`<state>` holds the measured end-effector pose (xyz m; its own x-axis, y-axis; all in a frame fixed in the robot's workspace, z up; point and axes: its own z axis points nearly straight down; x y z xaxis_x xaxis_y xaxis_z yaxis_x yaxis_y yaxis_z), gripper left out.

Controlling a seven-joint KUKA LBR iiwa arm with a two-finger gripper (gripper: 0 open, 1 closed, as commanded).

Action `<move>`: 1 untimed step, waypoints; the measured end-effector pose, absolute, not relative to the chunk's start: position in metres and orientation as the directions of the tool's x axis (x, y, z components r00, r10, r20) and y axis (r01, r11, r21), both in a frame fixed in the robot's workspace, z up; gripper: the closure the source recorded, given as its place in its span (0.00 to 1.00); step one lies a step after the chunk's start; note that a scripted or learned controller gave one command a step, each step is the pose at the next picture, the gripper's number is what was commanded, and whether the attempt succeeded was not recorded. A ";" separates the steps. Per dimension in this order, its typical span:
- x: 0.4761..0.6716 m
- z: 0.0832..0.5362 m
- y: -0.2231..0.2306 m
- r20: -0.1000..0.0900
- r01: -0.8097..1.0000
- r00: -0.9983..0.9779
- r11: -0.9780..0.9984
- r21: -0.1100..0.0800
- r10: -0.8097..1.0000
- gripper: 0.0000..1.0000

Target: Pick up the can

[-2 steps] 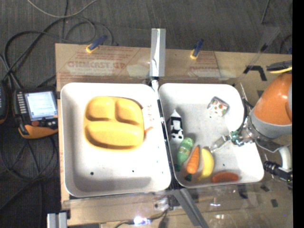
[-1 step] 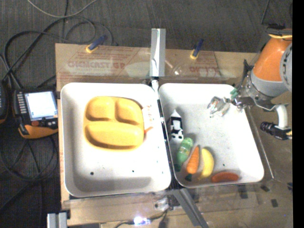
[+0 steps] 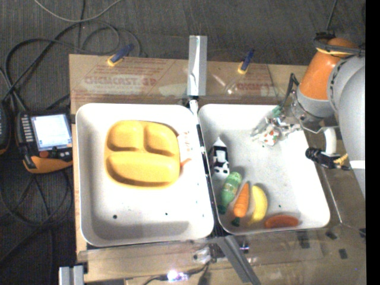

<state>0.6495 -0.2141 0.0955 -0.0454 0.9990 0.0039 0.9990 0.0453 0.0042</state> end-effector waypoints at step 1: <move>0.649 0.105 -0.215 -0.001 0.999 -0.046 0.046 0.003 0.999 1.00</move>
<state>0.6494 -0.2149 0.1051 -0.0457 0.9990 -0.0008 0.9990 0.0457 0.0031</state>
